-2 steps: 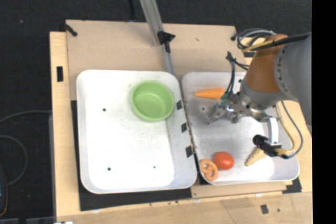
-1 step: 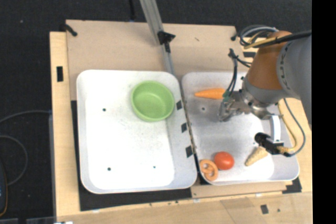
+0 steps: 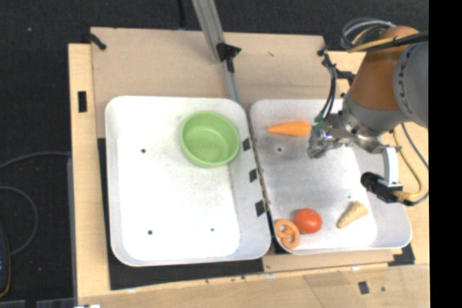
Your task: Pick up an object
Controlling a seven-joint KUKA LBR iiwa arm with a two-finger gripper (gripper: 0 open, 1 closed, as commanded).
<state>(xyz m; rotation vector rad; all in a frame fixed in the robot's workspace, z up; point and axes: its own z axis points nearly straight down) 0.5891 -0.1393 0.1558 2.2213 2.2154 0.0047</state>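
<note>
Where the arm [image 3: 386, 86] reaches in from the right, we see its gripper [image 3: 318, 142] low over the right bin [image 3: 317, 184], at the bin's far half. An orange carrot [image 3: 289, 129] lies there with its thick end toward the gripper, touching it or just beside it; we cannot tell whether the carrot sits between the fingers, and we cannot tell how far the claw is open, since it is small and blurred from this angle.

Along the near edge of the same bin we find three more things: a red tomato [image 3: 309, 221], a round orange pretzel-like piece [image 3: 286, 233] touching the tomato on its left, and a pale wedge [image 3: 352, 214] off to the right, apart from the tomato.

In the left bin [image 3: 144, 191] we see a green bowl [image 3: 210, 139], upright, near the far right corner. Both bins rest side by side on a wooden bench [image 3: 159, 61].
</note>
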